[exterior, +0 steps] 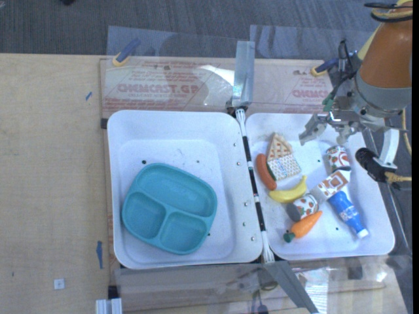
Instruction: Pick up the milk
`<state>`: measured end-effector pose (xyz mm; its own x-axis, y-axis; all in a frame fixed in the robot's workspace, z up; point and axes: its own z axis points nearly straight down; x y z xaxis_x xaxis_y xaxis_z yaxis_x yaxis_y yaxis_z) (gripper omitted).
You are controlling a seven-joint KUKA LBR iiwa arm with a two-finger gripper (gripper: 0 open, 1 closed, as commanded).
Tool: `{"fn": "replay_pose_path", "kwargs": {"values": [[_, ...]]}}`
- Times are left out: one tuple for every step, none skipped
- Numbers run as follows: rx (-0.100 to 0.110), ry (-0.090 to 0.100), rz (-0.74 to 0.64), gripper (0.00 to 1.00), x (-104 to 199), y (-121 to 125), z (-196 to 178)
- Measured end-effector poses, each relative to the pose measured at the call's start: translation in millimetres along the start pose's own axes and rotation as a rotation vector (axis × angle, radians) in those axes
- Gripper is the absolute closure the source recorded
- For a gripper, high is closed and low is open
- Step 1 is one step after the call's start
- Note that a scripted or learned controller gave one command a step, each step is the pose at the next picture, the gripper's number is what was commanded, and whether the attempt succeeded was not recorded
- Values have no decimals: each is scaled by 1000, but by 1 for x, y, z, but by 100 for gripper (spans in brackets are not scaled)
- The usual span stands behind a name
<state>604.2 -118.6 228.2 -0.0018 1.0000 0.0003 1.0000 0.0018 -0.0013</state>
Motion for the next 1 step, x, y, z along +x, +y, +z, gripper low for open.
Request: {"fn": "replay_pose_path", "kwargs": {"values": [[0, 0, 5, 0, -51, -3, 21]]}}
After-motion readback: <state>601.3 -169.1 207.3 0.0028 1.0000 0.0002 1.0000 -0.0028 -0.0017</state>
